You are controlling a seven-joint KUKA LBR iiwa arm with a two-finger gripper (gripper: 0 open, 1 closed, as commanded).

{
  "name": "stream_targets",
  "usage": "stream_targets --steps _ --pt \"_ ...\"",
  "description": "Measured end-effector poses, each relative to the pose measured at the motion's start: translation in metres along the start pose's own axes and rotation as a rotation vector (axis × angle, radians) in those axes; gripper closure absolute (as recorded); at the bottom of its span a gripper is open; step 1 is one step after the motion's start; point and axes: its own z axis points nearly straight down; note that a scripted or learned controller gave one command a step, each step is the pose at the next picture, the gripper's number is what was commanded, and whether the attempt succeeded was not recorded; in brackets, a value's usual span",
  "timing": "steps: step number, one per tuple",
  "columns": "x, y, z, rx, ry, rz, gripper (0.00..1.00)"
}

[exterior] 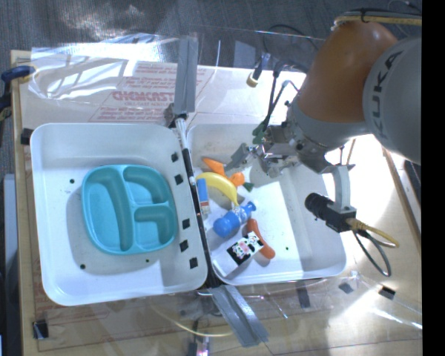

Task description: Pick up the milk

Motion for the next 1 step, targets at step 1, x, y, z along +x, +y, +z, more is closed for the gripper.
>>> stream_targets --steps 1 --pt "-0.0281 -0.0439 0.1251 0.0 0.001 0.254 0.0"
